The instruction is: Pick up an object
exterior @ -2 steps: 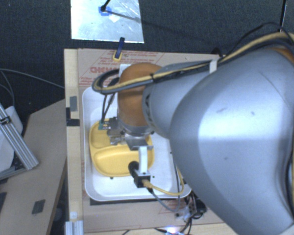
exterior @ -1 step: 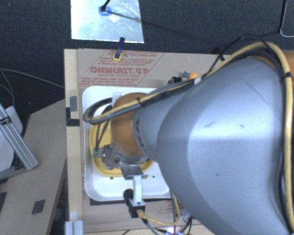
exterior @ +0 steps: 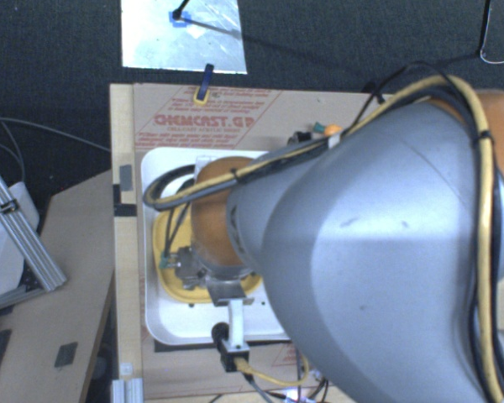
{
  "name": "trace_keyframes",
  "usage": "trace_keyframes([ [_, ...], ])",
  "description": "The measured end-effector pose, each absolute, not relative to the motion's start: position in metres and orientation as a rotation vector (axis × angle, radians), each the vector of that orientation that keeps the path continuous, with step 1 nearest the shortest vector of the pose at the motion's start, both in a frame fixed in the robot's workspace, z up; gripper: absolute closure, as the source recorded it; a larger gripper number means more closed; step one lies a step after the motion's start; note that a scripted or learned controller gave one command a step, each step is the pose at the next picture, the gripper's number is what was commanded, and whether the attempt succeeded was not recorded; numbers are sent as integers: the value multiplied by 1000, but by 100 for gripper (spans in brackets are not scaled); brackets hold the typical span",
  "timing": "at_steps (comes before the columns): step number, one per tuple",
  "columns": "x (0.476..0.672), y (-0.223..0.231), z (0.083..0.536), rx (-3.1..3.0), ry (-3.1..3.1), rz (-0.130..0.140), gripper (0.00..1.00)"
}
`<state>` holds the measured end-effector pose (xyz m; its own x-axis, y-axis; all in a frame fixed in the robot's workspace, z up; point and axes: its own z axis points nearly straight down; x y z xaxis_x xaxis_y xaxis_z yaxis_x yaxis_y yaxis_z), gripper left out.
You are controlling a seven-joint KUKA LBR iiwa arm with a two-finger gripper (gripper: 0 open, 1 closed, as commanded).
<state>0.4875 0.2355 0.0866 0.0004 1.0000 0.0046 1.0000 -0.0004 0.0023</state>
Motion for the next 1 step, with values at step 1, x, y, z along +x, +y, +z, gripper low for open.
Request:
trace_keyframes([
  [1, 532, 189, 233, -2232, -2225, -25, 100],
])
